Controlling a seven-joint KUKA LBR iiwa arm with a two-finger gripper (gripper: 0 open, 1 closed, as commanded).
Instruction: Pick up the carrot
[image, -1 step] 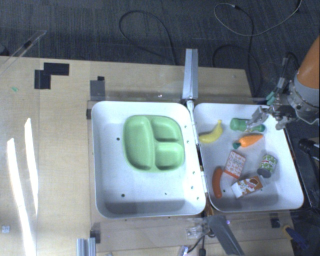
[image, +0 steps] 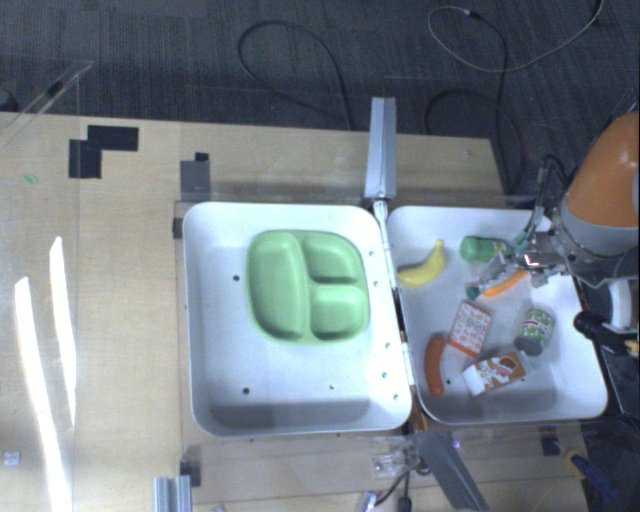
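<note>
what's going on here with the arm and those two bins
A grey and orange robot arm reaches in from the right over the right bin, its end effector down right at the carrot. Whether it has the carrot is unclear. A banana, a green item, a sausage, a small can and two packets lie around it. The left bin holds a green divided plate.
</note>
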